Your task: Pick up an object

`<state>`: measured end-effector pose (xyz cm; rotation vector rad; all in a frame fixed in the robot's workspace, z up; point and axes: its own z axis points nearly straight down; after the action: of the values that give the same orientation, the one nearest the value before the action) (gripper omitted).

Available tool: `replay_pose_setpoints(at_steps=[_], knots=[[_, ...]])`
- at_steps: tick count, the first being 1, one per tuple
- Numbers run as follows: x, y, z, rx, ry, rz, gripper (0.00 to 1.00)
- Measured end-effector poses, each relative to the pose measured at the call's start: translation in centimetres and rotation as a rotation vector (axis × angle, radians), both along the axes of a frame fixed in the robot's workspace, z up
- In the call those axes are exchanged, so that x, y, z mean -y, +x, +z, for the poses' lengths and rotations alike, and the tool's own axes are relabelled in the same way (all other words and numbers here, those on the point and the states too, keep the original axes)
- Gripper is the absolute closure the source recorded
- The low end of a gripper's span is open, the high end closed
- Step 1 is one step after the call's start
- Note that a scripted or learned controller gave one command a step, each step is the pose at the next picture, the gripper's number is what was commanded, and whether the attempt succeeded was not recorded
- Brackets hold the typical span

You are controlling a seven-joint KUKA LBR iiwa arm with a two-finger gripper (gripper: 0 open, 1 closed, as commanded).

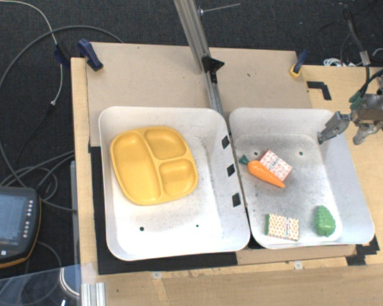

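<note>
The right bin (345,171) holds an orange toy carrot (266,173) lying against a small red-and-white box (276,163). Near the bin's front wall lie a flat patterned box (283,227) and a green knobbly toy (325,222). My gripper (339,138) hangs over the bin's far right corner, well away from all these objects. It is open, its two fingers spread, with nothing between them.
The left bin (115,234) holds a yellow divided plate (154,164). A metal rail (198,37) runs down from the top to the gap between the bins. Blue clamps (89,53) sit at the bench corners. A tablet (9,222) lies on the floor at left.
</note>
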<state>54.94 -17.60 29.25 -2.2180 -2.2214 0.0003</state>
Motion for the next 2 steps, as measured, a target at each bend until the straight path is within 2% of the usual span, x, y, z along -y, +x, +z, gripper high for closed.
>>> replay_pose_setpoints(at_steps=[1, 2], knots=[[0.0, 0.0, 0.0, 0.0, 0.0, 0.0, 0.0], [-0.1, -0.1, -4.2, -0.003, 0.0, -0.001, 0.0]])
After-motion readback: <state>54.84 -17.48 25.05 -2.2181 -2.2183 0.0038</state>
